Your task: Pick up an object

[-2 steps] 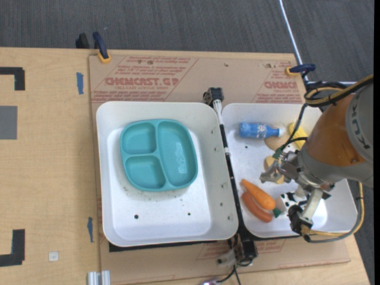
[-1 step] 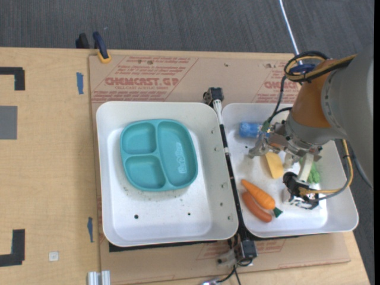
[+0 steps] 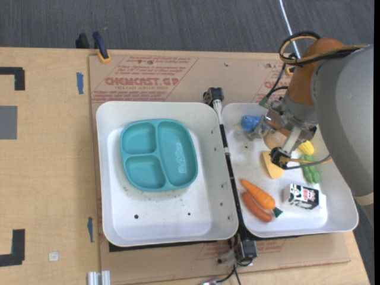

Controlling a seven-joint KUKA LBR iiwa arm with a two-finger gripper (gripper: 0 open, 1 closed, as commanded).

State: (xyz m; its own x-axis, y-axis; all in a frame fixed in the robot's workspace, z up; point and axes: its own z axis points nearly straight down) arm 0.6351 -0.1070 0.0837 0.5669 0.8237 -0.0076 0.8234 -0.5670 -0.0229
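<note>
My gripper (image 3: pixel 265 129) hangs low over the back of the right bin (image 3: pixel 338 218), reaching in from the right. A small blue object (image 3: pixel 250 122) lies right beside it on the left, and a tan object (image 3: pixel 274 140) sits just under it. A yellow wedge (image 3: pixel 272 168) lies a little nearer the front. To the right are a yellow piece (image 3: pixel 306 149) and a green piece (image 3: pixel 312 173). Two orange carrots (image 3: pixel 259 193) (image 3: pixel 257 209) lie at the front of this bin, with a black-and-white carton (image 3: pixel 304 196) beside them.
The left bin (image 3: pixel 113 218) holds a teal divided plate (image 3: pixel 158 154). A raised double rim (image 3: pixel 227 159) separates the two bins. The arm's grey body (image 3: pixel 347 100) covers the right bin's far right side.
</note>
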